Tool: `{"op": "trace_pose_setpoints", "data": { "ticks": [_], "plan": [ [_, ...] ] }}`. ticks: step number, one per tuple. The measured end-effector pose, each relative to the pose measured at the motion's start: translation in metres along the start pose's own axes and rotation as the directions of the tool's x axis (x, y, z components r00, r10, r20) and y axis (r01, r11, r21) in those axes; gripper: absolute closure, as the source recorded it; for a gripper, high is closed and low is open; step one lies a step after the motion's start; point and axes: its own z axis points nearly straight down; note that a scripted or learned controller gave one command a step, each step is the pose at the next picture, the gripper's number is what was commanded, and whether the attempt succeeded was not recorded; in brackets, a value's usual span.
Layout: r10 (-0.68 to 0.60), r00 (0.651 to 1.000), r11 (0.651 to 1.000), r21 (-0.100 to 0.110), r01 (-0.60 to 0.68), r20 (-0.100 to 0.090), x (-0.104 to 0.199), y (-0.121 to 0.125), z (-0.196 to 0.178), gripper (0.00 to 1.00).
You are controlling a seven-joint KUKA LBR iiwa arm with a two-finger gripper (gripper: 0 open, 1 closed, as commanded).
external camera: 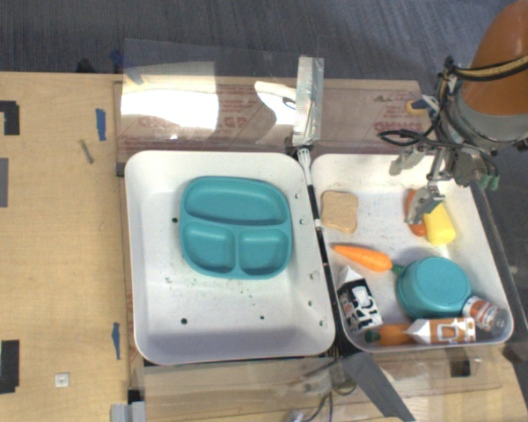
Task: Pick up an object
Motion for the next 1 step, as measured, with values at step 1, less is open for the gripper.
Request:
{"op": "trace_pose_setpoints", "data": {
  "ticks": [1],
  "plan": [
    [0.007,1.000,1.000,0.001,-0.007,0.006,-0.0045,-0.0161,0.1168,0.00]
  ]
}}
